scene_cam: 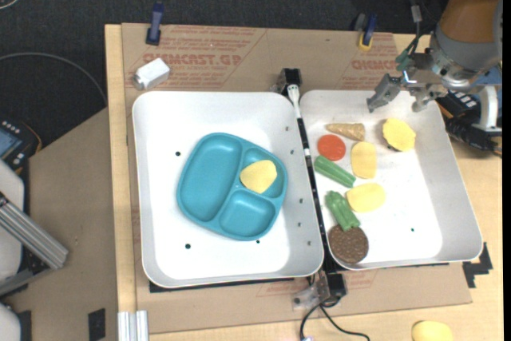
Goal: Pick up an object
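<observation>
My gripper [402, 94] hangs open over the back edge of the right bin [447, 196], its two fingers spread with nothing between them. Just below it lie a tan wedge [346, 129] and a yellow piece with a brown side [398, 134]. Further down the bin are a red round piece [331, 146], a pale yellow piece [364, 159], a green pod [332, 171], another yellow piece [366, 196], a second green piece [342, 210] and a brown disc [349, 243].
The left bin [160, 132] holds a blue divided plate [215, 172] with a yellow piece [259, 176] in one compartment. A black divider [302, 141] runs between the bins. A white block [152, 73] and blue clamps [155, 22] sit on the cardboard behind.
</observation>
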Tool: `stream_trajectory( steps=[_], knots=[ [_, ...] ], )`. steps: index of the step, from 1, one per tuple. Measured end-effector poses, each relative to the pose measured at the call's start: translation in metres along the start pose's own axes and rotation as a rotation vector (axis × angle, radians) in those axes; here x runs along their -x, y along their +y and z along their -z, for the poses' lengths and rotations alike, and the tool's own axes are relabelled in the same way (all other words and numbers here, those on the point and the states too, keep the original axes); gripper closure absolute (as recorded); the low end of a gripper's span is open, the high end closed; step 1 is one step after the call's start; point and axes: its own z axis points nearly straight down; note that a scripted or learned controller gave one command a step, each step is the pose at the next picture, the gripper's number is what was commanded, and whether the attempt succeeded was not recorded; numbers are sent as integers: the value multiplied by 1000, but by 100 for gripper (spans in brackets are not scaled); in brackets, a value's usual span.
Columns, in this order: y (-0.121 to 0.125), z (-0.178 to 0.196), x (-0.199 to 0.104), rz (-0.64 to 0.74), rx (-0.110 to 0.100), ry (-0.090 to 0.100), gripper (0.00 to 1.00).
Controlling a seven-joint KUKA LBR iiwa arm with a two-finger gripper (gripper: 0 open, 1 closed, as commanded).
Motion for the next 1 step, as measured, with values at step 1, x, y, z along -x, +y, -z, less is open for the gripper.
stream_trajectory(
  steps=[1],
  knots=[
    [-67, -130, 1, -4, -14, 5, 0]
  ],
)
